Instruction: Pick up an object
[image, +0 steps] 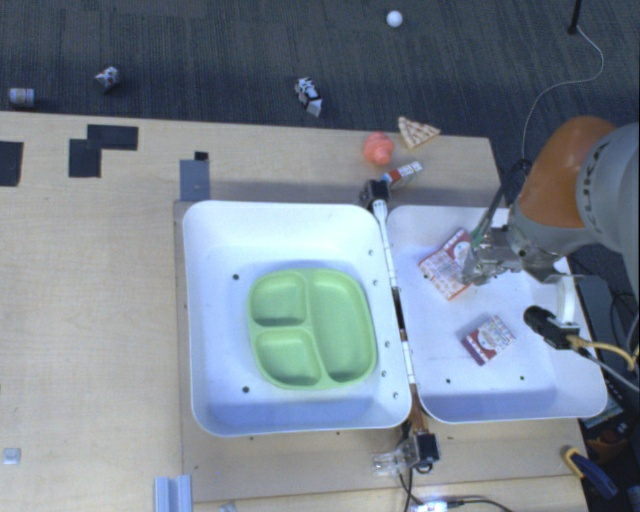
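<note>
Red-and-white printed packet (446, 265) is the likeliest target: you can see it lying flat in the upper left part of the right bin (520, 395), tilted on a diagonal. A second, similar red-and-white packet (489, 339) lies lower in the same bin, well apart from the first.

Your gripper (476, 262) sits right at the upper packet's right edge, touching it or just above it; the slant of the view will not let you settle which. The state of the fingers cannot be told from here, as they merge with the grey of the wrist and the packet's print. Nothing is visibly pinched, so do not count the packet as held.

Judging by this, you are at the descent-and-grasp step, with the lift not yet done. The next move calls for the fingers to close across the packet's thin edge and then rise straight up. A flat packet on a smooth bin floor may well slide instead of being gripped.

The left bin (205, 330) carries a green 3-compartment plate (312, 328). Beyond the bins, an orange ball (378, 149) rests on the worktop (90, 320).
</note>
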